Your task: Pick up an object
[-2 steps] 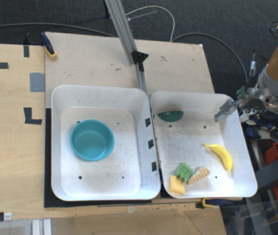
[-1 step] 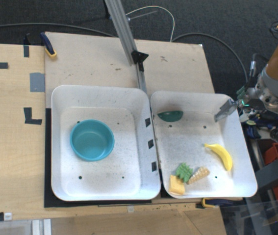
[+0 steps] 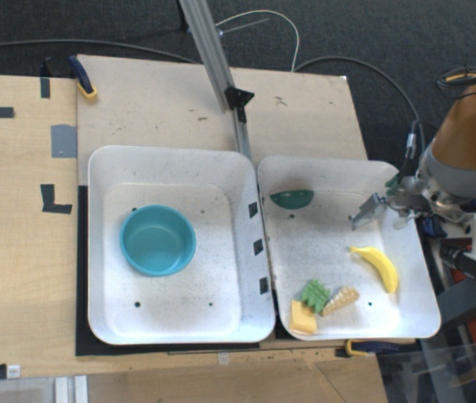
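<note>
Nothing has been picked up yet, as far as the view shows. The gripper (image 3: 363, 217) hangs over the far right part of the right bin (image 3: 414, 313), its grey tip pointing left and down toward the bin floor, with nothing between the fingers; whether they are spread or closed I cannot tell, as the tip is too small and blurred. The candidates all lie loose in that bin: a banana (image 3: 378, 265) just near of the gripper, a green piece (image 3: 314, 293), a tan piece (image 3: 341, 300) and a yellow block (image 3: 303, 318) clustered at the near edge, and a dark green dish (image 3: 292, 198) at the far left corner. A blue bowl (image 3: 158, 240) sits alone in the left bin (image 3: 103, 309). The whole of the task remains: descending on one object, closing on it and lifting it. The banana looks the closest target.
</note>
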You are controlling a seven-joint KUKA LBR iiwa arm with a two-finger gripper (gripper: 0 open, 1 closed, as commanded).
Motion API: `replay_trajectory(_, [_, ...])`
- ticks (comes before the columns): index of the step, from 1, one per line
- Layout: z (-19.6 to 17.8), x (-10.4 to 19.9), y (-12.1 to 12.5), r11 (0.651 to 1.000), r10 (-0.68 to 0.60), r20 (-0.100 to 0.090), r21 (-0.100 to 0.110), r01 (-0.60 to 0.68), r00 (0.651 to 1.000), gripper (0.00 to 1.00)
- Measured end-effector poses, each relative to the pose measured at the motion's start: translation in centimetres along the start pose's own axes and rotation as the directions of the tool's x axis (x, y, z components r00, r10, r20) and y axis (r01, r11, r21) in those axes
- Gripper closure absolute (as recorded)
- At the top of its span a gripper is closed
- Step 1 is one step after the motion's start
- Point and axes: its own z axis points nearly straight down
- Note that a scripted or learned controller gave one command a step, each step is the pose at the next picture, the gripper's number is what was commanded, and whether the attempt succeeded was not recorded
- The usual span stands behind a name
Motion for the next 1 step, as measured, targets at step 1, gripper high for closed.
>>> replay_trajectory(1, [4.66,0.87,-0.42,1.0,0.0,0.001,-0.004,0.0,1.0,0.0])
